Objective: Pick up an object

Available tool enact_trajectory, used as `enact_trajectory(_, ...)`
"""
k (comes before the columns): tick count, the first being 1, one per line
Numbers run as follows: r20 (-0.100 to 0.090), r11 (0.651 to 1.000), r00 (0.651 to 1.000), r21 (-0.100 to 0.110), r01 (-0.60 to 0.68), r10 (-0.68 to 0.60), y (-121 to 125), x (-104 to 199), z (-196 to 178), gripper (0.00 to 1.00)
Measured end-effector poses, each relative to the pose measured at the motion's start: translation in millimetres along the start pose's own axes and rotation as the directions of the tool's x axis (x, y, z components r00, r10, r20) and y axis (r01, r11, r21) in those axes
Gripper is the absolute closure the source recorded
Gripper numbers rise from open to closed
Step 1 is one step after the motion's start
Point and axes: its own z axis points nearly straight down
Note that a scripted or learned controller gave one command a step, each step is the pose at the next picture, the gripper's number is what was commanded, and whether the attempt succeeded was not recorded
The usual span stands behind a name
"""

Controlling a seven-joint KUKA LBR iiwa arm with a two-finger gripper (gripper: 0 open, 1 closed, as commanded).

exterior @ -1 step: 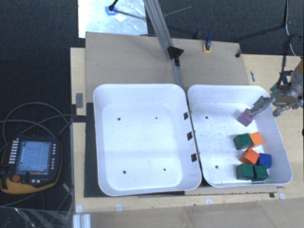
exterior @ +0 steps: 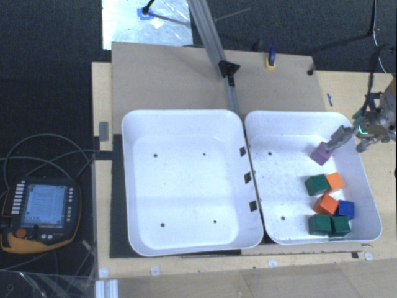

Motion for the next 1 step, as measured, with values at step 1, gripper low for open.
enact_trajectory(1,0.000,1.000,1.000,0.004,-0.003,0.003,-1.3,-1.4,41.5,0.00)
